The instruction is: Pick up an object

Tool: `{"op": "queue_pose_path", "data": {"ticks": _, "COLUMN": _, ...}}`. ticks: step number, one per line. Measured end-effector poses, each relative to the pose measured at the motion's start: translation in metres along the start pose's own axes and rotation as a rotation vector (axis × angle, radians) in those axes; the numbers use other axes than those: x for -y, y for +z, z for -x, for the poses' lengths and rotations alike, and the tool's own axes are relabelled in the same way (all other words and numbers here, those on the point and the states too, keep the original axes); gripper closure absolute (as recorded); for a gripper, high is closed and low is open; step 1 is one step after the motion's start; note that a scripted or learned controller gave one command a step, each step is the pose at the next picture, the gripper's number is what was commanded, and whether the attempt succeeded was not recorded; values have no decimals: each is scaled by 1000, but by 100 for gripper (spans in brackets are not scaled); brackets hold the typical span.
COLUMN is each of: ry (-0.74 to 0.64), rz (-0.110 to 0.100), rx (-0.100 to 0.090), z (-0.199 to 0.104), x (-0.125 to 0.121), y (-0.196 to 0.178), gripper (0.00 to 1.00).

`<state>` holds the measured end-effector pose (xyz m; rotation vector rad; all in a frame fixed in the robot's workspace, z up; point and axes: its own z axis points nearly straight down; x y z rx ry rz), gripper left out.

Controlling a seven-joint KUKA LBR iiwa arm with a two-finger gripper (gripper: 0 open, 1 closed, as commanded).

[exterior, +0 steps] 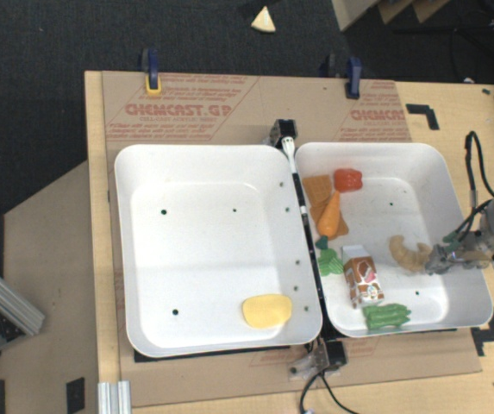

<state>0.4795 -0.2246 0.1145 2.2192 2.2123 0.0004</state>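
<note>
My gripper (442, 260) reaches in from the right and sits low in the right bin (428, 166), at the right end of a tan curved object (406, 253). It appears to touch that object; the contact is too small to make out. Also in this bin are a red piece (347, 179), an orange carrot (330, 216) lying on a tan slab (315, 188), a green item (329, 262), a brown and white carton (364, 281) and a green bean pod (386, 316).
The left bin (143, 231) holds a yellow oval object (266, 310) near its front right corner. A black clip (284, 131) joins the two bins at the back. Cables (473, 158) hang by the arm on the right.
</note>
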Motion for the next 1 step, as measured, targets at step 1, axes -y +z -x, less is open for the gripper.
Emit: {"op": "queue_pose_path", "data": {"ticks": 1, "ry": 0, "rz": 2, "rx": 2, "z": 0, "x": 0, "y": -10, "gripper": 100}}
